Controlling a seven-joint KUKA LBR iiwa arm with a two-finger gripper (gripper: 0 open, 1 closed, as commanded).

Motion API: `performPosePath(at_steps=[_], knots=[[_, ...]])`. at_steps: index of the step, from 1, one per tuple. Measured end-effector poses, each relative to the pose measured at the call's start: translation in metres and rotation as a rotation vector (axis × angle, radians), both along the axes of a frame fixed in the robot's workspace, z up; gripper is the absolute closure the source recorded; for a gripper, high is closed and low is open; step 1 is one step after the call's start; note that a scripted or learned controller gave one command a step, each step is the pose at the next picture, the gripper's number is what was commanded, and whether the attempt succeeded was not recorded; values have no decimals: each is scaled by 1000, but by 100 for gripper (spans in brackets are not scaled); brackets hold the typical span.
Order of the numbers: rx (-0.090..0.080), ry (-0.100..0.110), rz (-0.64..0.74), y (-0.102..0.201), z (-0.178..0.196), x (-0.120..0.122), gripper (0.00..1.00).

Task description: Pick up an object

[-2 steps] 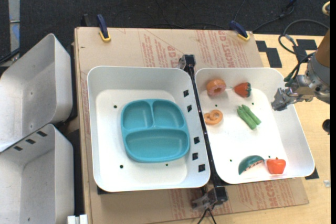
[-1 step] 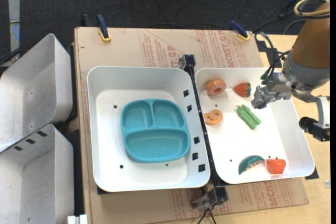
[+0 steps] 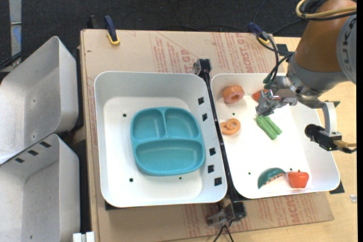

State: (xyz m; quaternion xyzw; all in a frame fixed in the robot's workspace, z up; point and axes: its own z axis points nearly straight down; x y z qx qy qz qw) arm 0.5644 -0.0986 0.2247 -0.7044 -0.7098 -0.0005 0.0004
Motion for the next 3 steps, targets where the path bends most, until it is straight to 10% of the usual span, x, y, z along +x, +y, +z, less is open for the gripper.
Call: performPosePath(at_steps=[3], knots=[[1, -1, 1, 162, -16, 36, 100]])
